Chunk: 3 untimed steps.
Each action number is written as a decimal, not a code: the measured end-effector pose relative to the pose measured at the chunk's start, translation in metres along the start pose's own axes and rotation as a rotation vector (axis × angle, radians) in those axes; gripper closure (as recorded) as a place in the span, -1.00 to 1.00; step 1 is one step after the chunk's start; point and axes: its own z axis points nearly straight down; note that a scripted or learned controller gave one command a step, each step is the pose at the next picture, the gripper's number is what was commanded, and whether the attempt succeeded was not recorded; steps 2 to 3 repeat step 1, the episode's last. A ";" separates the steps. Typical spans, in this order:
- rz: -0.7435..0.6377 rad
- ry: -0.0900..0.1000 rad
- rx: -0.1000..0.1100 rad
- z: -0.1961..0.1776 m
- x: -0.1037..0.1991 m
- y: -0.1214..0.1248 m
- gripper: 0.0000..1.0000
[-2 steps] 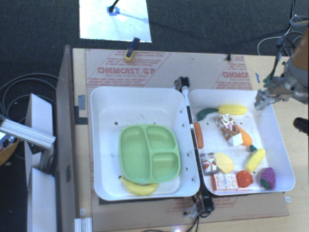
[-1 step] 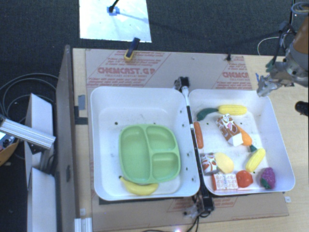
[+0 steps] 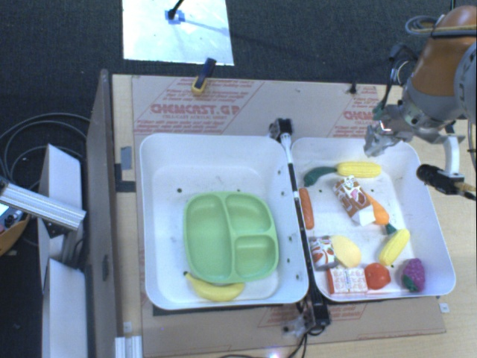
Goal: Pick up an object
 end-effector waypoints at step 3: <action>0.009 -0.001 0.001 -0.040 -0.009 -0.078 1.00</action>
